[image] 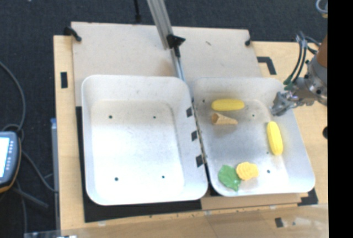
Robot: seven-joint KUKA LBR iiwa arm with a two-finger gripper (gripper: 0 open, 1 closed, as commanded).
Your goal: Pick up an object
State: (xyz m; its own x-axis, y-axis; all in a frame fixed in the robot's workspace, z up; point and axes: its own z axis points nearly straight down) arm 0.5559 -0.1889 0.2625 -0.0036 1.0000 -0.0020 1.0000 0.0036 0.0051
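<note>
The right bin point(287, 173) holds a yellow banana-like piece point(228, 105) near its back, a tan wedge point(223, 119) just in front of it, another yellow piece point(274, 138) lying lengthwise at the right, and a yellow round piece point(246, 170) beside a green leaf shape point(228, 177) at the front. My gripper point(281, 103) hangs over the bin's right rear edge, above and behind the lengthwise yellow piece. Nothing shows between its fingers.
The left bin point(91, 121) sits alongside, sharing a divider with black clips point(194, 135). A slanted metal pole point(157, 5) rises from the back of the bench. A handheld device point(6, 157) lies off the bench at the far left.
</note>
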